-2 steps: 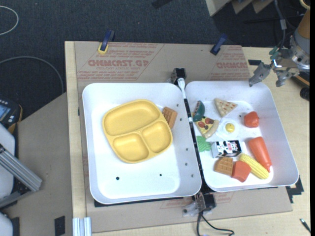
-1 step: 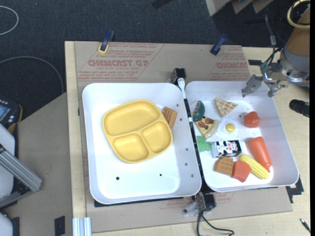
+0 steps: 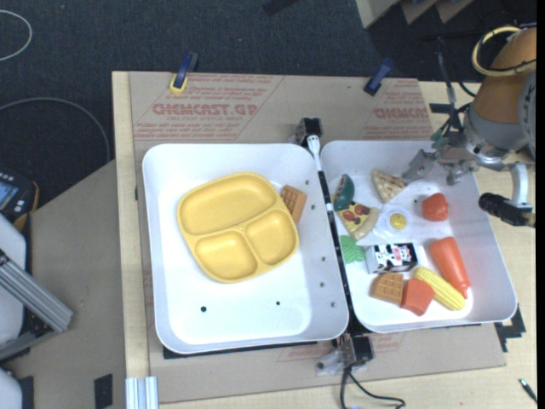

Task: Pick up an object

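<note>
Dark carpet surrounds a brown cardboard-covered bench (image 3: 255,100) bearing two shallow white plastic bins. From the right, the grey arm with its orange band (image 3: 502,83) leans over the right bin's (image 3: 502,267) far corner, its metal gripper (image 3: 430,164) low beside a tan sandwich wedge (image 3: 387,183), fingers apart and holding nothing. That bin holds glossy toy food: a red tomato (image 3: 435,206), an orange carrot (image 3: 450,262), yellow corn (image 3: 439,287). The left bin (image 3: 162,228) holds a yellow three-compartment plate (image 3: 237,226) and a brown waffle piece (image 3: 294,202).

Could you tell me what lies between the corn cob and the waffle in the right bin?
A red block sits between the waffle and corn cob.
</note>
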Robot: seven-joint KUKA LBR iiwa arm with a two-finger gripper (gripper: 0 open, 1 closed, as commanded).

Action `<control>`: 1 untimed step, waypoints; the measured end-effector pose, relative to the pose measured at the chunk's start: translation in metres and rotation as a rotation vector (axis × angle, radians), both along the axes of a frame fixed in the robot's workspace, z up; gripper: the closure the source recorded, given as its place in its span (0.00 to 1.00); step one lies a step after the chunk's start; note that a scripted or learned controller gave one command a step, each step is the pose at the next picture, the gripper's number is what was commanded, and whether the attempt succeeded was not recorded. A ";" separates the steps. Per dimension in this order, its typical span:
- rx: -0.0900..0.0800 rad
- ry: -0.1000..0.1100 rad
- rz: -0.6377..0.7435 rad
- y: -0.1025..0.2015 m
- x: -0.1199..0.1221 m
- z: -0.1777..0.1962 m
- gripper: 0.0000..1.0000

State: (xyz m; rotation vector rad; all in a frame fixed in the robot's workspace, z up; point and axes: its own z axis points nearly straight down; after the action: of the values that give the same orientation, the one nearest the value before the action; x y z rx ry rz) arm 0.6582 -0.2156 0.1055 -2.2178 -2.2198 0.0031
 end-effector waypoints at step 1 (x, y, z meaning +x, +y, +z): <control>0.002 -0.006 0.002 0.002 0.003 -0.016 0.00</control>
State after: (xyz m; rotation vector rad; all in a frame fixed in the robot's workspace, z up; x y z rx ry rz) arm 0.6612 -0.2137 0.0898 -2.2169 -2.2239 -0.0059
